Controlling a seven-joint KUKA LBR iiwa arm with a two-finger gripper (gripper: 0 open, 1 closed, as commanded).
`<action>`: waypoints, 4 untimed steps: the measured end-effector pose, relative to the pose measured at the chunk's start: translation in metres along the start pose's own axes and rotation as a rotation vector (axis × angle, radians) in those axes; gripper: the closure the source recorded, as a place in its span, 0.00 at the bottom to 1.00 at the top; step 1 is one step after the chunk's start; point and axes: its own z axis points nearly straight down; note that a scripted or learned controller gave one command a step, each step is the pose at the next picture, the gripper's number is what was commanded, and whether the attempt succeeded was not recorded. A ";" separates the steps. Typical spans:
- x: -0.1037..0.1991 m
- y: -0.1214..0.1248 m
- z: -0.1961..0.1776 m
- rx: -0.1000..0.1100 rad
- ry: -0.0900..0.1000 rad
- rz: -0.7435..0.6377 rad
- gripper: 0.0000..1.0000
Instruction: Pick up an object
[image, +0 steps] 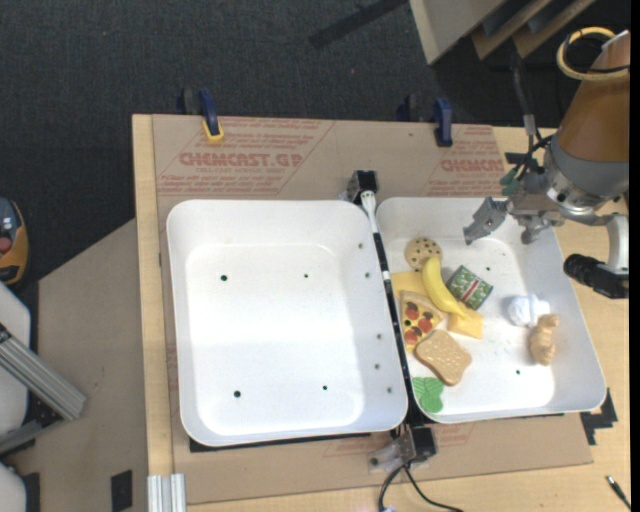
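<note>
Arm: grey arm with an orange band enters from the right, above the right bin's (575, 385) far right corner.
Gripper: the gripper (508, 224) hangs over the right bin's far edge, its 2 fingers spread apart with nothing between them.
Objects: a banana (438, 287), green box (468, 286), cookie (422, 250), pizza slice (419, 320), toast (442, 356) and green leaf (428, 393) cluster along the right bin's left side.
Nearby: a white ball (517, 310) and tan figure (542, 339) lie near its right edge.
Left bin: the left bin (190, 330) sits beside it, touching along the middle.
Obstacles: nothing lies between the gripper and the cluster.
</note>
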 end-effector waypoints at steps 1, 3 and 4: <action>0.050 -0.023 0.129 0.008 0.003 -0.003 0.00; 0.113 0.061 0.015 -0.018 0.000 -0.009 1.00; 0.205 0.056 -0.001 -0.006 0.000 -0.009 1.00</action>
